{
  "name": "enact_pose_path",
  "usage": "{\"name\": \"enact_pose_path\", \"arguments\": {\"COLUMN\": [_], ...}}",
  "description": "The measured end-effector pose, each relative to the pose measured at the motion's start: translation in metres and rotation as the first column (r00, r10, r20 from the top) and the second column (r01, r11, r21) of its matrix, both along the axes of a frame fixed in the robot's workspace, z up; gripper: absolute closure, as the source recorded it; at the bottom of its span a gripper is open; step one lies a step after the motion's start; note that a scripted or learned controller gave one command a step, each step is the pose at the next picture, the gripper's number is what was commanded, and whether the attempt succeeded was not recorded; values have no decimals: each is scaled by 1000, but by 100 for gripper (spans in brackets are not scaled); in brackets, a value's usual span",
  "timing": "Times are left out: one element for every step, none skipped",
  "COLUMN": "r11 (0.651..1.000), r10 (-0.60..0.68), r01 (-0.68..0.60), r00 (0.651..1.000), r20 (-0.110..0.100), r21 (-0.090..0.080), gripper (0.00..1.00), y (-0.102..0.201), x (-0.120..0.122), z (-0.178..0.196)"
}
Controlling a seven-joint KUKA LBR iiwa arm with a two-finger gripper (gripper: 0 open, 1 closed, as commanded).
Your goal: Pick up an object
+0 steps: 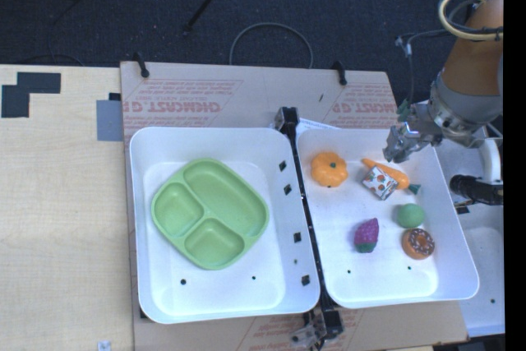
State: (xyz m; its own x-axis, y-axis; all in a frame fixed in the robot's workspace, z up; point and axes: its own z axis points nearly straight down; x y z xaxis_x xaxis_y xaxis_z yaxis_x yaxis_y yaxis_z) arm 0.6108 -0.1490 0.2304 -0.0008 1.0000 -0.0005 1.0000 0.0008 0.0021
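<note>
The right bin (353, 284) holds several toy foods: an orange pumpkin (329, 169), an orange carrot (388, 172) lying across a small white patterned box (380, 185), a green ball (409, 215), a purple piece (366, 234) and a brown donut (418, 243). My gripper (399, 146) hangs over the bin's back right corner, just above and to the right of the carrot. Nothing shows between its fingers.
The left bin (156, 275) carries a light green divided plate (209, 212). A black divider with clips (298, 201) runs between the bins. Cardboard (205, 99) lies under both bins. The arm (468, 70) comes in from the upper right, and white hardware (481, 189) stands beside the right bin.
</note>
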Motion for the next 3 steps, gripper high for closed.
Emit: {"name": "enact_pose_path", "arguments": {"r11": [1000,1000,1000], "r10": [-1,3,3], "r01": [1,-3,-3], "r00": [1000,1000,1000], "r20": [-8,-8,-7], "r21": [1,3,4], "gripper": [100,100,100], "y": [1,52,101], "x": [-1,-17,-22], "z": [-31,-37,-41]}}
